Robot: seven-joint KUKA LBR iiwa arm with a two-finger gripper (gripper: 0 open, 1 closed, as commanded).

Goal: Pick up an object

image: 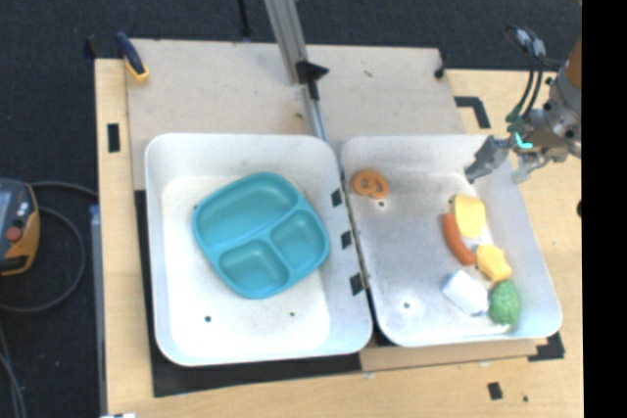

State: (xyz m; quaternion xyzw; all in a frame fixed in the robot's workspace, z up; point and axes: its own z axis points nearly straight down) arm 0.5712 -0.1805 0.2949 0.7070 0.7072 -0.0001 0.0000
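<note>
Because the gripper (502,159) hangs open and empty above the crowded yellow block (470,214) and sausage (457,238), its fingers could snag both.

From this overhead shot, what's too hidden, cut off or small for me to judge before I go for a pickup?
- Arm: cut off by the view's right edge.
- Gripper: small and blurred at the right bin's far corner; finger spacing unreadable.
- Orange sausage: partly covered by the yellow block, so its full length is hidden.
- White piece and green lump: packed close; touching or apart, unclear.
- Small brown thing: too small to identify.
</note>
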